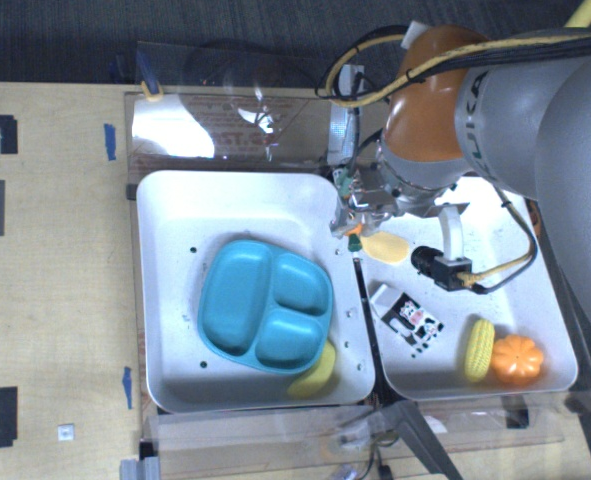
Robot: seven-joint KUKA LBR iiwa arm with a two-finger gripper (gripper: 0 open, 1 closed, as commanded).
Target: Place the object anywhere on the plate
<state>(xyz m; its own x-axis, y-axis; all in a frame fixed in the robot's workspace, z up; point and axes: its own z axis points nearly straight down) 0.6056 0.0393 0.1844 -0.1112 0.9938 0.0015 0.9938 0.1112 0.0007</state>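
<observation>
Your inventory: two shallow white bins on the worktop [45,268], glossy moulded plastic with rounded corners.

Left bin [165,228]: one blue plate [265,306], smooth plastic, rounded, divided into three compartments, lying tilted toward the lower right corner. A yellow-green rounded item [320,368] peeks out from under its lower right edge.

Right bin [550,298]: one pale yellow object [387,247], smooth and oblong, near the dividing wall, just below the pincer [353,216]. One flat white card with black print [407,314]. One ridged yellow corn cob [478,348], touching an orange ribbed pumpkin [516,358].

Pincer: positioned above the wall between the bins; you cannot tell how wide its grip stands, nor that it has hold of anything.
</observation>
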